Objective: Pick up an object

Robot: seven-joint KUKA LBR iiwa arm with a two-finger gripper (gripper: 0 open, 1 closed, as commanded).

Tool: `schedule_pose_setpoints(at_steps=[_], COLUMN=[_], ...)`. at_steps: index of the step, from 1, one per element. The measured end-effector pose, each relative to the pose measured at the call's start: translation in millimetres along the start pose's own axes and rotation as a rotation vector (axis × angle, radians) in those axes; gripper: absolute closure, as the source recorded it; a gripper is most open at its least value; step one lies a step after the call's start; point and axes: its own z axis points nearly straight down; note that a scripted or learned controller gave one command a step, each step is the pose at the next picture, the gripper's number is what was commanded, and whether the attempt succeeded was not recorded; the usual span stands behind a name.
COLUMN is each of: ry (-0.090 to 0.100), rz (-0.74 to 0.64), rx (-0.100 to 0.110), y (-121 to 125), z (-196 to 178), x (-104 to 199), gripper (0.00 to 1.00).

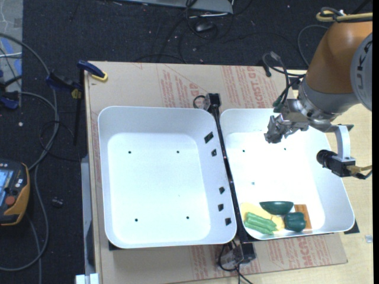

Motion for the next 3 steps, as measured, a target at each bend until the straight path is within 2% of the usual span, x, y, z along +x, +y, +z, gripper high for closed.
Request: schedule_pose_setpoints(at_steps=[2, 3], ry=[0.000, 0.000], rz=[0.000, 0.001], rx=[0.002, 0.001], y=[9, 22], z=[13, 21], x=[123, 169], gripper=[1.00, 1.00])
